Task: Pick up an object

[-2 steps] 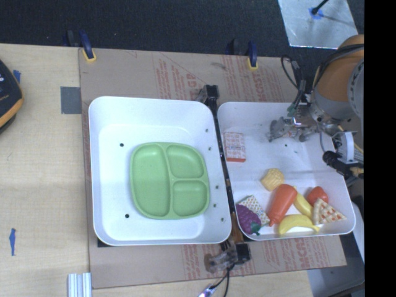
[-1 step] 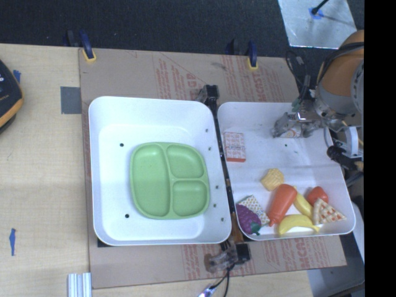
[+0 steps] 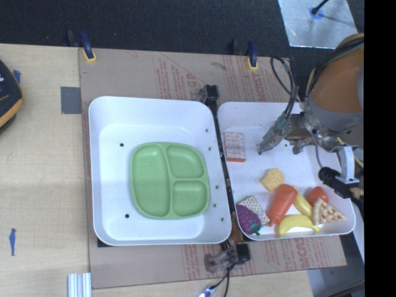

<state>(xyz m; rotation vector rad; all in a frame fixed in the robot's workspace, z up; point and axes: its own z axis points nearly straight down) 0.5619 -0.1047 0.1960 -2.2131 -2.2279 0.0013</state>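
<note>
Gripper [image 3: 270,142] hangs over the bare upper part of the right bin [image 3: 253,113], jaws parted a little, nothing between them. Toy food sits piled in that bin's lower end: corn piece [image 3: 272,179] nearest, just below the fingers, then carrot [image 3: 282,203], long axis slanting up-right to down-left, banana [image 3: 296,224], grapes [image 3: 248,218], pizza slice [image 3: 326,213]. Small card [image 3: 234,146] lies left of the gripper. Green divided plate [image 3: 169,179] in the left bin [image 3: 105,119]. Likely next move: toward the corn, downward in this view.
</note>
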